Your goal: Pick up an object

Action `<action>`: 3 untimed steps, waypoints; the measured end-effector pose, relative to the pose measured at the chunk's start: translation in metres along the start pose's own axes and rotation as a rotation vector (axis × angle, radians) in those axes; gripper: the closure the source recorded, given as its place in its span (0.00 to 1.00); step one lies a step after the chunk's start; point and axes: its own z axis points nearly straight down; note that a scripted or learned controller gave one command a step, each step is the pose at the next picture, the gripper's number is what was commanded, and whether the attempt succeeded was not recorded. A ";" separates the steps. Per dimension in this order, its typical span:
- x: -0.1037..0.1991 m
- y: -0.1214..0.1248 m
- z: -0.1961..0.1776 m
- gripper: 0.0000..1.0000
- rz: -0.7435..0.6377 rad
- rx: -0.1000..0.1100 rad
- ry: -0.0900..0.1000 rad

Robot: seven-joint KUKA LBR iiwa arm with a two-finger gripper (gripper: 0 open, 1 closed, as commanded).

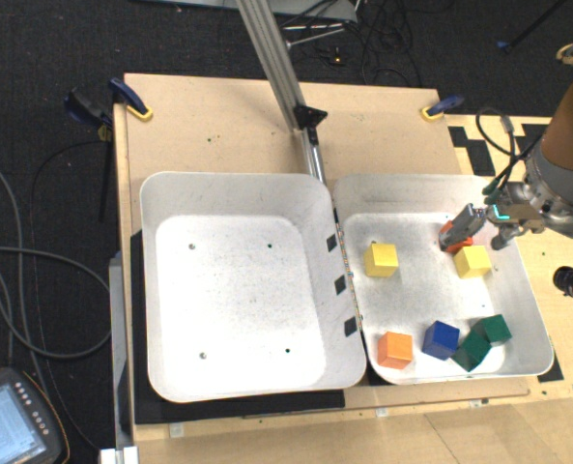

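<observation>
Over the right-hand bin [528,288], near its far right rim, the gripper [457,235] hangs at the end of the grey arm [557,177], which comes in from the right edge. Its fingers [465,222] point down and to the left; a small orange-red piece [453,244] shows right at their tips, but whether it sits between them or just beneath cannot be told, nor how wide they stand.

Six small blocks lie on the bin's speckled white floor, all matte and square-edged. A yellow cube [472,261] sits just beside the fingertips, on their near side. Another yellow cube [383,259] rests well apart toward the bin's left wall, with bare floor on every side of it. Along the near rim, an orange cube [395,349] stands alone at the left; a blue cube [442,339] comes next, then a dark green block [472,350] touching or nearly touching it, and a second green cube [496,329] pressed close behind that one, so the three crowd the near right corner.

Both bins are shallow, with rounded corners and low curved walls. The left bin [160,259] shows a flecked white floor. Their inner rims meet at the middle, marked by small dark tabs. The tan bench [228,124] beneath has a flat, board-like surface with clamps [131,100] at its far corners.
</observation>
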 end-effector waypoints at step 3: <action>0.010 -0.002 0.088 0.00 0.002 0.002 0.000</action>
